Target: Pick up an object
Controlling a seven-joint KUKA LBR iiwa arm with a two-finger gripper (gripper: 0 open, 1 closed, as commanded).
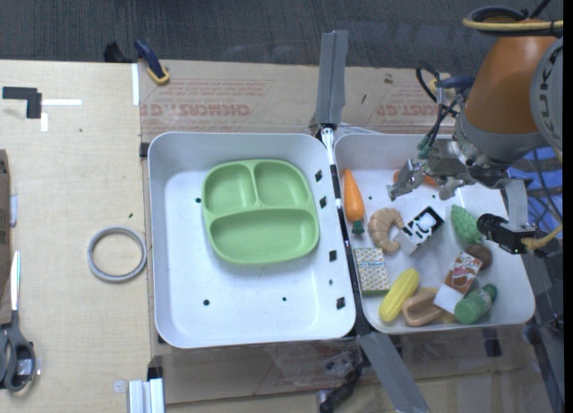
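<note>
Arm (515, 89) reaching in at upper right | left bin (170, 250) holding green divided plate (260, 210) | right bin (372, 147) holding toy food, nothing lifted, grasp still ahead | carrot (354, 196) lying near bin's left wall, long axis running up-down, tip pointing down | gripper (421, 174) hovering at bin's upper middle, finger state unreadable

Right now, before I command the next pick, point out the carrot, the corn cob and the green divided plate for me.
carrot (354, 196): camera view, middle of its orange body.
corn cob (398, 294): camera view, middle of the yellow cob.
green divided plate (261, 234): camera view, floor of its large compartment.
</note>
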